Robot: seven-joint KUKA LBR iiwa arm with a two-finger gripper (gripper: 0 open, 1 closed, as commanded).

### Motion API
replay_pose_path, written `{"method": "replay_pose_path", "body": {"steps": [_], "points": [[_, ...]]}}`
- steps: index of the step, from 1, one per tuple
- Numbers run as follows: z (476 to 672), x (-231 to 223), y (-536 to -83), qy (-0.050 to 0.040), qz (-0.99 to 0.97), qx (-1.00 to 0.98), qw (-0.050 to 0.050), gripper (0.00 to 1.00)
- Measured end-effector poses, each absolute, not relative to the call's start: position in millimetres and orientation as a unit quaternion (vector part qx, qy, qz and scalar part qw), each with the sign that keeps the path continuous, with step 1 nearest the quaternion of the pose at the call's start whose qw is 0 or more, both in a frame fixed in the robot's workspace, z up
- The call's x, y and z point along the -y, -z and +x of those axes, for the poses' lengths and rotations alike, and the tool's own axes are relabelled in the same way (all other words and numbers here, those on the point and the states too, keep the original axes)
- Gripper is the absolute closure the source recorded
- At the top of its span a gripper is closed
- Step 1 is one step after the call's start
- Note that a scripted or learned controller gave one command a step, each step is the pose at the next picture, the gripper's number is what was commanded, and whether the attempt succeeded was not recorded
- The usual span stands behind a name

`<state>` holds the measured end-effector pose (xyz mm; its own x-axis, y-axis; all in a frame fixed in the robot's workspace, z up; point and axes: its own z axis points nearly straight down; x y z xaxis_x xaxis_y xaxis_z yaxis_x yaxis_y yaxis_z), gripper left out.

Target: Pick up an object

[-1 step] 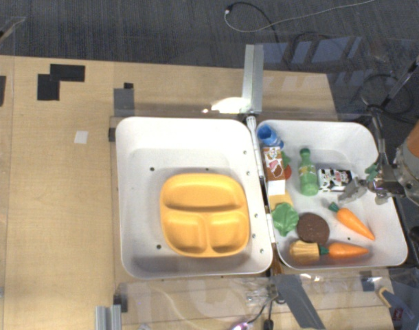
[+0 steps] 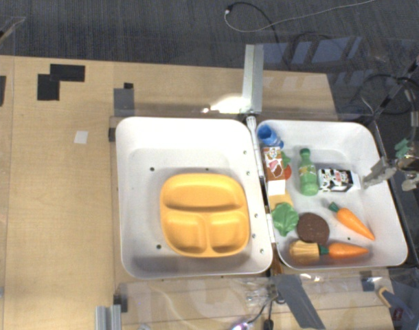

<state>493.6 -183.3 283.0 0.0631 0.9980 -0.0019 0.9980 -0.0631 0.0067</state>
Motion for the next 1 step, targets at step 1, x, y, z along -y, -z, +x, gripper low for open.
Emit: {"method": "replay_pose_path", "body": {"steps": [1], "points": [[495.4, 182.8, -294.2, -0.0030, 0.727, -0.687, 0.005, 1.00]]}}
